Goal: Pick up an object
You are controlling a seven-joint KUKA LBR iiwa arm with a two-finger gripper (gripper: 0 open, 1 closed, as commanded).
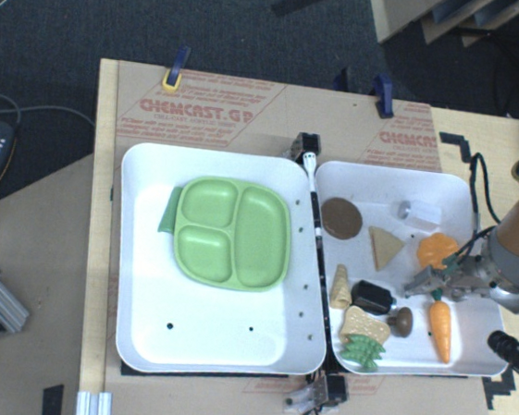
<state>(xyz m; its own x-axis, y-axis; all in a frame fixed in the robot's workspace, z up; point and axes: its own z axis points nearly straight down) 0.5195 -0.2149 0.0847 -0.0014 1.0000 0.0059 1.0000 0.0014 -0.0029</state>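
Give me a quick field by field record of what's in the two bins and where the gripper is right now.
left bin: green divided plate
right bin: brown disc, tan wedge, orange piece, carrot, black block, green leafy toy
gripper: low over the right bin, beside the orange piece and above the carrot
grip: nothing visibly between the fingers

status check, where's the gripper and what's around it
Gripper low in right bin, above carrot. Orange piece just behind. Nothing seen held.
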